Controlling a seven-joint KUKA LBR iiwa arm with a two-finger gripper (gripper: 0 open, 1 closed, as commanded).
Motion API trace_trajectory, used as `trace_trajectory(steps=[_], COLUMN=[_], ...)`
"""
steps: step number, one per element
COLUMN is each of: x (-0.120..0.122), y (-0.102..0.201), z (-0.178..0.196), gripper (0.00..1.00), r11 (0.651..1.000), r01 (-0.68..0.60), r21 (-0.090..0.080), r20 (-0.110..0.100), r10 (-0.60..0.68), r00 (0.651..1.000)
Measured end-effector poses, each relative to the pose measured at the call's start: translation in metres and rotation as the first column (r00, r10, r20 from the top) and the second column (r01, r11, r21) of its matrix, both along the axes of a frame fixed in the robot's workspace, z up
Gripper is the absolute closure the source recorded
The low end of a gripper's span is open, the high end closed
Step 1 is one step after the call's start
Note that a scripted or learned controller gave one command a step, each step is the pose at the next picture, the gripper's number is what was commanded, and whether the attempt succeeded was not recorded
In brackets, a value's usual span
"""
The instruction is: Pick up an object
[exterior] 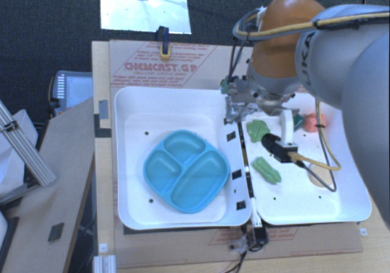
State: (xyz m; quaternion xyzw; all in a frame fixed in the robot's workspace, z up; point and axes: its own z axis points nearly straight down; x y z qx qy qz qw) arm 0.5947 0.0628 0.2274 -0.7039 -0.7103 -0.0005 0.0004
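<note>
Gripper [263, 120] low over right bin [317, 205], near divider between bins; finger state cannot tell, wrist blocks it. Green object [257, 129] directly under or just beside gripper, contact unclear. Second green piece [267, 170] nearer camera, apart. Orange-pink item [314, 122] right of gripper. Blue divided plate [186, 169] in left bin [131, 144], well left.

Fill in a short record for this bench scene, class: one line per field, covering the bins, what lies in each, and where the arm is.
left bin: holds a blue divided plate
right bin: holds two green pieces, one near the top, one lower, and a pink object by the far edge
arm: grey with an orange band, reaching in over the right bin
gripper: low over the right bin's upper left part, beside the upper green piece
grasp: cannot tell
</note>
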Motion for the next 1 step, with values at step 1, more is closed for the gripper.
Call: trace_trajectory(steps=[1], x=[-0.005], y=[0.0484], z=[0.0072], gripper=[1.0], r11=[1.0], r01=[-0.001], r21=[0.0], r20=[0.001], r10=[0.001], r00=[1.0])
